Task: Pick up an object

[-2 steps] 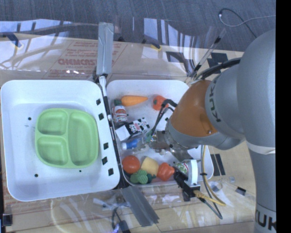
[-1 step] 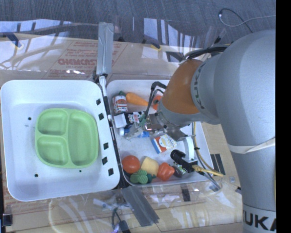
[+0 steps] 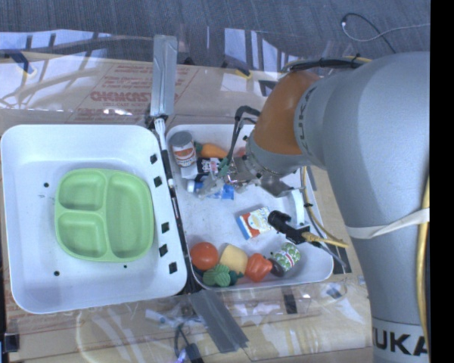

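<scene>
right bin (image 3: 318, 267) centre floor open; toys (image 3: 238, 263) crowd its near wall; can (image 3: 184, 150) blocks far-left corner

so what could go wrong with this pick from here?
1. The gripper is down in a tight cluster near the can and a blue item; it could nudge or catch a neighbour instead of one object.
2. The can stands close to the right bin's left wall, so a bump might tip it.
3. The arm's wrist covers part of the bin, so the grasp is hard to verify.
</scene>
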